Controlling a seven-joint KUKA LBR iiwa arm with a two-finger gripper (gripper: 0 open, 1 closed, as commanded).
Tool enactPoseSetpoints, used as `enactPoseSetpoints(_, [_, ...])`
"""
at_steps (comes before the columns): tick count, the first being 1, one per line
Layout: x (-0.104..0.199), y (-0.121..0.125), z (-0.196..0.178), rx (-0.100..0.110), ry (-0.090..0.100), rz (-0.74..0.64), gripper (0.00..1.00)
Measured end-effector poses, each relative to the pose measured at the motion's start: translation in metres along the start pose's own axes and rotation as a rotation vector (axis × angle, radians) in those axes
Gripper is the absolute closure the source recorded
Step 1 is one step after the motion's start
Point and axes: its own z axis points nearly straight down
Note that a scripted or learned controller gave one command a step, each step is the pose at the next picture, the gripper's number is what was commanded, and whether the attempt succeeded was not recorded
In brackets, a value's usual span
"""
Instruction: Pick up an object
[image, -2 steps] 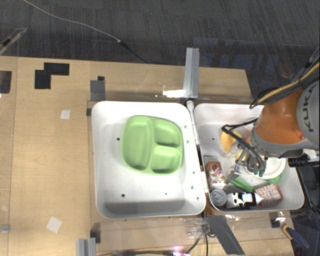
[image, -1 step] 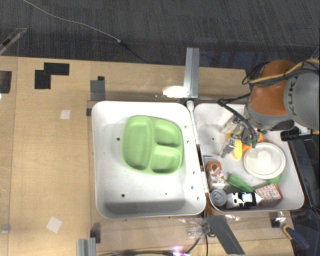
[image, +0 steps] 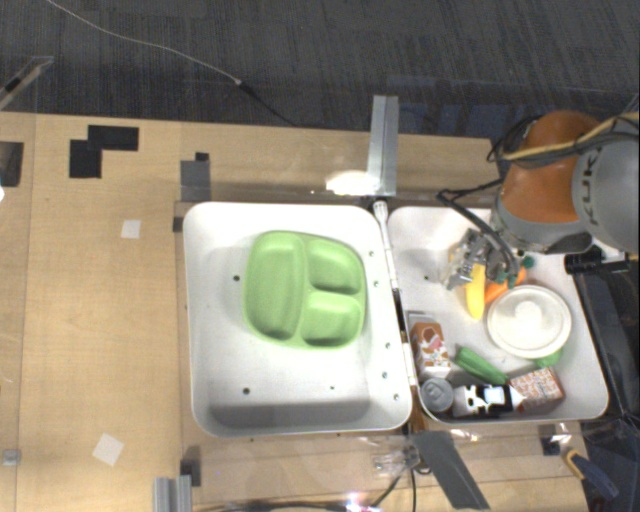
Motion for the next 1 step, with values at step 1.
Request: enactPoseSetpoints(1, [0.1102,0.0384,-0.0875,0.001,0.025,0.015,1.00])
